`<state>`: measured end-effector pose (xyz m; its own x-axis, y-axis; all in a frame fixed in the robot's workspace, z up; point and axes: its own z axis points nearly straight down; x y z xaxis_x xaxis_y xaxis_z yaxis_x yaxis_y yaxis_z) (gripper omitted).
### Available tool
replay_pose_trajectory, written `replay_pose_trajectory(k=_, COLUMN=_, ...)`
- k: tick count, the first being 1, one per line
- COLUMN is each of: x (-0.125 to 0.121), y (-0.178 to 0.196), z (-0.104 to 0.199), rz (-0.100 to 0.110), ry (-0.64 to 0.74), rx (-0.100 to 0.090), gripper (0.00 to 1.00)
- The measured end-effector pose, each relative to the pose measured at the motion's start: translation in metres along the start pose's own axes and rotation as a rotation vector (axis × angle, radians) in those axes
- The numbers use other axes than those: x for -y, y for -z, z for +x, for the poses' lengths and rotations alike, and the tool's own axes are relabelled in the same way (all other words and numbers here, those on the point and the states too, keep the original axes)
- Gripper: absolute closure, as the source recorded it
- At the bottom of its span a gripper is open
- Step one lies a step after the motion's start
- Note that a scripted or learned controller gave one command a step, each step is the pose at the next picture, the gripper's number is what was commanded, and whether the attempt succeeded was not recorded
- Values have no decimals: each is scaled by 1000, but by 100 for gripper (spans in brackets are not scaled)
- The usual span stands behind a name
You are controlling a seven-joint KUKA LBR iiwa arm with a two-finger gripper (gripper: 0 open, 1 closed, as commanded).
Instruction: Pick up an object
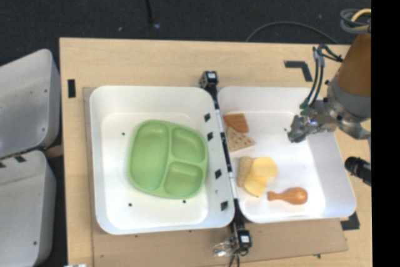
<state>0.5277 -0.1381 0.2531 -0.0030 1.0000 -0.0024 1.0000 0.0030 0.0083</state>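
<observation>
Though I cannot tell the gripper's (299, 132) state, I judge the drumstick (289, 196) at six o'clock light, rigid; its narrow handle suits pinching.

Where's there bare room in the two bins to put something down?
Left bin: a bare white strip runs all round the green tray, widest on its left side. Right bin: open floor between the gripper and the drumstick, and along the far wall. Crowded against the divider, where the crackers, bread and yellow pieces bunch together.
</observation>
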Motion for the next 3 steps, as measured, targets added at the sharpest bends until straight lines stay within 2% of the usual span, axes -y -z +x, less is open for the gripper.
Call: replay_pose_trajectory(k=3, x=27, y=-4, z=161, rz=9, ry=5, rx=-4, gripper=100)
